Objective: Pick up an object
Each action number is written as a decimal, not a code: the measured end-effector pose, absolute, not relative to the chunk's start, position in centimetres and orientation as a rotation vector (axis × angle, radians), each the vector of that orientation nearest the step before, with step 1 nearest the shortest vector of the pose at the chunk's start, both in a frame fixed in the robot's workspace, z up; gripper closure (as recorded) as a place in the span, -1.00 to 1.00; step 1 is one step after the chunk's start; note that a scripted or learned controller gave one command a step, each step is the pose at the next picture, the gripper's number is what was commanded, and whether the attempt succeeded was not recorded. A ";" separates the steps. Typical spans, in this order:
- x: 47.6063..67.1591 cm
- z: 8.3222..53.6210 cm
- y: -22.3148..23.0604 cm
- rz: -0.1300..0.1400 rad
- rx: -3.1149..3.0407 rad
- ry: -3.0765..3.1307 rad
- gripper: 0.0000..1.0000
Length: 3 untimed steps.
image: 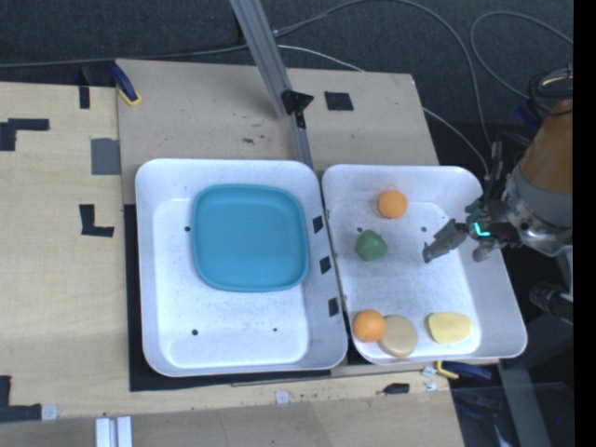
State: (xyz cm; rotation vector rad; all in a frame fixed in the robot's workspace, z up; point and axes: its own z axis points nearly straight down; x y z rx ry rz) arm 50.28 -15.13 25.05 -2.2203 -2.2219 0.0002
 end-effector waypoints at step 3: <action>50.8 13.4 -16.3 0.005 -2.218 -2.218 -1.00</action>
